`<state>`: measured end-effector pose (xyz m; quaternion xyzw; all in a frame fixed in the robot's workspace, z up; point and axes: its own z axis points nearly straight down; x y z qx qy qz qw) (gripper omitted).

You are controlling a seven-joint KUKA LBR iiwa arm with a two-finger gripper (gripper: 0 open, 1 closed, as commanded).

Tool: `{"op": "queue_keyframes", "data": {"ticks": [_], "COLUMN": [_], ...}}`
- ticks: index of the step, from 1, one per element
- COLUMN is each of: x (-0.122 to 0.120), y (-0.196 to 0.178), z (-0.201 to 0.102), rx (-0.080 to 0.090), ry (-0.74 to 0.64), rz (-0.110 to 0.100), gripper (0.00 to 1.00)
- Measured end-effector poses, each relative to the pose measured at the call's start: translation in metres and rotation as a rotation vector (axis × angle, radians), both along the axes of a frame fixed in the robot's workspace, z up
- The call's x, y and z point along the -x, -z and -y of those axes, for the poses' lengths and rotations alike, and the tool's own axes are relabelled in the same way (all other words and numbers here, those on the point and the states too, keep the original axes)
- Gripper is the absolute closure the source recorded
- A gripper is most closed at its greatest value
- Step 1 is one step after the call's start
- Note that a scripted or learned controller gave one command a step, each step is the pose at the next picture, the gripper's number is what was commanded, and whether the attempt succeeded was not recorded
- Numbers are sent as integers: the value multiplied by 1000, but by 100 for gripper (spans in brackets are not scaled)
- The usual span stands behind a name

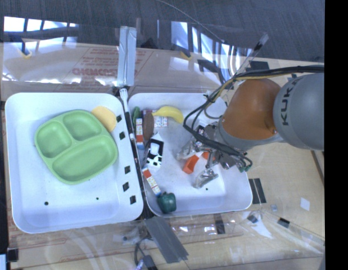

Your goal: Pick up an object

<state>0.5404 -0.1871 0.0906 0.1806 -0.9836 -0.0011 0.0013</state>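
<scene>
My gripper [197, 165] is low in the right bin [235, 193], reaching in from the right under the arm's orange band. It is open, with one metal finger [186, 150] up-left and the other [207, 179] down-right. A small orange object [190, 164] lies on the bin floor between them, and I cannot see it being squeezed. To the left lies a black-and-white object [155, 153]. A yellow banana [169, 113] rests near the bin's far wall. A dark green object [167, 202] sits in the near left corner.
The left bin [27, 207] holds a green divided plate [76, 145] with a yellow object [105, 116] at its far right edge. Several small items [144, 129] line the right bin's left wall. Cables [204, 108] loop above the wrist.
</scene>
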Motion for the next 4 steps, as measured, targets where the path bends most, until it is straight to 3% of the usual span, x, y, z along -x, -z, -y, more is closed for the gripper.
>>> {"op": "queue_keyframes", "data": {"ticks": [1,2,3,4], "x": [14,13,-44,-22], "y": [0,-9,-182,-59], "z": [-49,-50,-81,-14], "rx": [-1,-1,3,-1], "ry": [88,82,213,-138], "rz": [-1,1,15,-5], "gripper": [0,100,100,100]}}
